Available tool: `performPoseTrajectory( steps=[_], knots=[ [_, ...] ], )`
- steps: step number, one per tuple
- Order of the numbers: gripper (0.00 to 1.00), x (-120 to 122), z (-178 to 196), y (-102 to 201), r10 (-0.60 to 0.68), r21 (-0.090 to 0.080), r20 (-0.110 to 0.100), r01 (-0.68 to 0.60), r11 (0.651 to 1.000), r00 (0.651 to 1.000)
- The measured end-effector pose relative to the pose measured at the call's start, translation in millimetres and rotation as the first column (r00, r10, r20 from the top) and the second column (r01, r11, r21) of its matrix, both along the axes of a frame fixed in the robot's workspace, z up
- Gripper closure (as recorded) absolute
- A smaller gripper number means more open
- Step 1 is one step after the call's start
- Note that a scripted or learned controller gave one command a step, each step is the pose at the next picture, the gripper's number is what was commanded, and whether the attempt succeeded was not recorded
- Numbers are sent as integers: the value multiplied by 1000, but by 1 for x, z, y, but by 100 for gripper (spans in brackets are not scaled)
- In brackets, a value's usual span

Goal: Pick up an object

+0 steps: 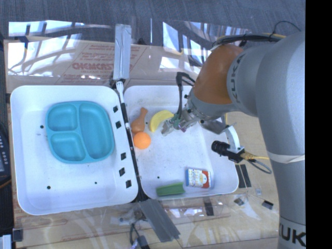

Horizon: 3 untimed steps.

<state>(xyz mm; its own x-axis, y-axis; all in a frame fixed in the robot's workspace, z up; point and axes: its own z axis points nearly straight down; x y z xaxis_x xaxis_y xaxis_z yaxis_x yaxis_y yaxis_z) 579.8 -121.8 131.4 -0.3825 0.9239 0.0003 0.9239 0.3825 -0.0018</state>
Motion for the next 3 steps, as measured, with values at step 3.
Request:
performPoseTrajectory(
  steps=[3],
  knots=[
    [0,69,-40,9,123,2,-4,-123,992,992]
  ],
)
